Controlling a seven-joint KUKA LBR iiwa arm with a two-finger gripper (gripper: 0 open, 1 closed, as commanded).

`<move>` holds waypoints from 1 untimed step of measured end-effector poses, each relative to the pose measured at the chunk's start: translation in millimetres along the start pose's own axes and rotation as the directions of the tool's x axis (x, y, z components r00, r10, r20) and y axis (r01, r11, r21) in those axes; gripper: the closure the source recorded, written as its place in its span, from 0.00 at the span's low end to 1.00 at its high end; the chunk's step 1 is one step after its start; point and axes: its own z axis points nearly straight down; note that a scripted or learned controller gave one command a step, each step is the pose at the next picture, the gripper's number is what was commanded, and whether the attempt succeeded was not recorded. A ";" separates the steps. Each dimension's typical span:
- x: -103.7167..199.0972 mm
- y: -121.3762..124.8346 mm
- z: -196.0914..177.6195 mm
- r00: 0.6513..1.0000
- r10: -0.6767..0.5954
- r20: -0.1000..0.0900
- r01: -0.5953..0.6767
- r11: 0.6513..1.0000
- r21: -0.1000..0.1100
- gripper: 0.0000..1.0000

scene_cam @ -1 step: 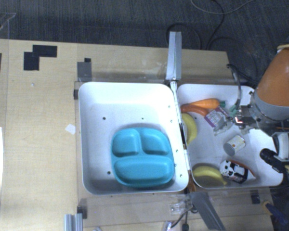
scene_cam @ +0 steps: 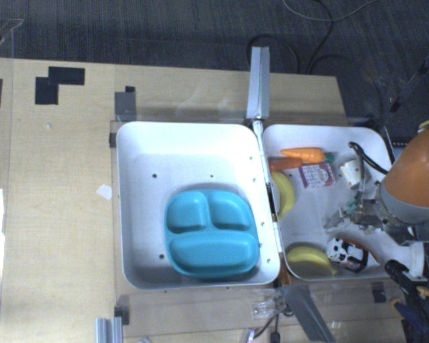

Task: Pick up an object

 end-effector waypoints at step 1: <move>2.4 3.0 -11.5 1.000 -0.004 -0.003 0.004 1.000 -0.006 1.00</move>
